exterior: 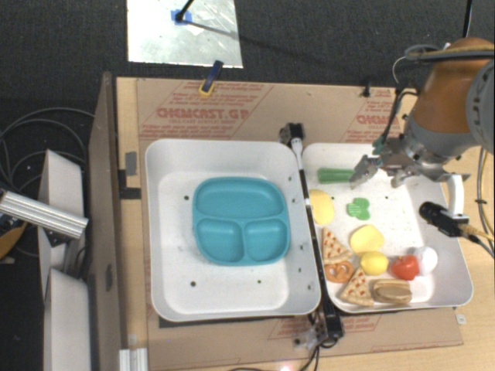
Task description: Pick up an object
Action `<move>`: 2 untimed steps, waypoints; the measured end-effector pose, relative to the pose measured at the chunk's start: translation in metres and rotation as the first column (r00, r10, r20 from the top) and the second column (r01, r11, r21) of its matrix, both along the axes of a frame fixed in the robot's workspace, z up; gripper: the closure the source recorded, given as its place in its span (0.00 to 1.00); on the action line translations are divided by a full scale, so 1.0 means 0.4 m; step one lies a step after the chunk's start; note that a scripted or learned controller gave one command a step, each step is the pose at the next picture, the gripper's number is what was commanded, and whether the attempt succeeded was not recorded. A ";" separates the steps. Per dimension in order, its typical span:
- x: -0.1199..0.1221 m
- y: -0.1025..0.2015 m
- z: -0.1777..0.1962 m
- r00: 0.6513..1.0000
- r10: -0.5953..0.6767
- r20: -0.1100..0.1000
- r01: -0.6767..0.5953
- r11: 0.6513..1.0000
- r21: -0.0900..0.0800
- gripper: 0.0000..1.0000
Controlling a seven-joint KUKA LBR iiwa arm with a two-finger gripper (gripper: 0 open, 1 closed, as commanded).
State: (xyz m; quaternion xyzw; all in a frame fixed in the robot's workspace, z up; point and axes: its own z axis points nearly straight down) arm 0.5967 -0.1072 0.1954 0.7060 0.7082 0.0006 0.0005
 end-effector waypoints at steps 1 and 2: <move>-0.140 -0.059 -0.064 1.000 -0.006 -0.006 0.006 1.000 0.000 0.00; -0.185 -0.007 -0.279 1.000 -0.002 0.007 0.002 1.000 -0.005 0.00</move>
